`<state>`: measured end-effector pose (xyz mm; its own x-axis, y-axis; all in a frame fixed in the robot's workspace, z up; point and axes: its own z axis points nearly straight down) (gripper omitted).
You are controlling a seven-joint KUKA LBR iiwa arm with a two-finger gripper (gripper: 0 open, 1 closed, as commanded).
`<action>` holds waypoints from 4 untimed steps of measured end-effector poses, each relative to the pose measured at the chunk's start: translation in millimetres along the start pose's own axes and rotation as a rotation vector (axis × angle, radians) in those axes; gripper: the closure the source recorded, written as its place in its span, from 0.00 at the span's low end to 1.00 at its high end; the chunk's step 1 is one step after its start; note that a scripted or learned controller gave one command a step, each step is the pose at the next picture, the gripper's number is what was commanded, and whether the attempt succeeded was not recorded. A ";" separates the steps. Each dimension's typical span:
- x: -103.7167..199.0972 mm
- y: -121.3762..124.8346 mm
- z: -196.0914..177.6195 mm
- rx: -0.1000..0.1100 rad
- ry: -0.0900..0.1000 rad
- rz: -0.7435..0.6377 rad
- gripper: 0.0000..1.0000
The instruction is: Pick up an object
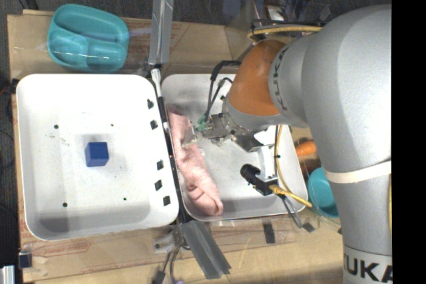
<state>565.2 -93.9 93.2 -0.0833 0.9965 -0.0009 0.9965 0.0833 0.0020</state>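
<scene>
Arm over right bin, pink cloth along left wall

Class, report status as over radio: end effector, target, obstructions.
End effector over right white bin, beside floppy pink cloth bundle. Grasp unconfirmed. Small blue cube sits in left bin.

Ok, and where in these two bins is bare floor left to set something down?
The left bin is nearly all bare, open on every side of the blue cube. The right bin is crowded: pink cloth along its left wall, the arm over its upper half; one bare patch lies beside the cloth's lower end.
</scene>
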 end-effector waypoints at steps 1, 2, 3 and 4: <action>0.3 0.7 -10.3 0.000 0.001 -0.005 1.00; 0.0 0.7 -10.5 -0.001 0.000 -0.005 0.00; -7.5 73.8 -0.8 0.000 0.001 -0.101 0.00; -14.4 24.5 -1.2 0.000 0.002 -0.170 0.00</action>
<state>590.8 -106.2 94.5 -0.2507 0.9681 0.0005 0.9681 0.2507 0.0018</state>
